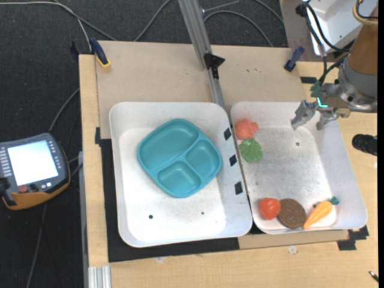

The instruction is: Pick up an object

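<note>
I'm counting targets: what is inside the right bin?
In the right bin: orange-red toy, green toy, tomato, brown disc, carrot. The disc hides part of the bin floor beneath it.

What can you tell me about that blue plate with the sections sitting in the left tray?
The blue plate is a turquoise divided dish, seemingly smooth plastic, with rounded corners and a raised rim. Ridges split it into three compartments: one large and two smaller, with nothing in them. It lies flat and right way up, turned at an angle to the sides of the left bin, resting on the bin's floor towards the back. Nothing else touches it; the hand is over the right bin.
</note>
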`<state>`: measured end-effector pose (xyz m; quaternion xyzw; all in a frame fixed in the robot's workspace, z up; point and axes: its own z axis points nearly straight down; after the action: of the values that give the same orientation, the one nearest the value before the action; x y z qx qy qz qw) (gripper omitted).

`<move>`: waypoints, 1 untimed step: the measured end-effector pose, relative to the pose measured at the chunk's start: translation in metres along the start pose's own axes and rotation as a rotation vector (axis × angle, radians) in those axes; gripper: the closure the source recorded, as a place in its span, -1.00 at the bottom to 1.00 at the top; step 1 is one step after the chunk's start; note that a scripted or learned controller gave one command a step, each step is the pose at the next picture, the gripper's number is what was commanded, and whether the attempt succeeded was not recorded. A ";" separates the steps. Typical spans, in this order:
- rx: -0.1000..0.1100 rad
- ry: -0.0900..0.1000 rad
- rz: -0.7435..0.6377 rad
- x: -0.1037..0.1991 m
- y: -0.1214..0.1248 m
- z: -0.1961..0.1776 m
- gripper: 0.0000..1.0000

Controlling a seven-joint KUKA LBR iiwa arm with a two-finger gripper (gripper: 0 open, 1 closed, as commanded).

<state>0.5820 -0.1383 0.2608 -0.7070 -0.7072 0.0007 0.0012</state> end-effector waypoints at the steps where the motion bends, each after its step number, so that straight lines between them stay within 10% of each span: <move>1: -0.002 0.000 0.000 0.000 0.001 -0.001 -1.00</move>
<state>0.5825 -0.1382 0.2619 -0.7069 -0.7073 0.0000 0.0003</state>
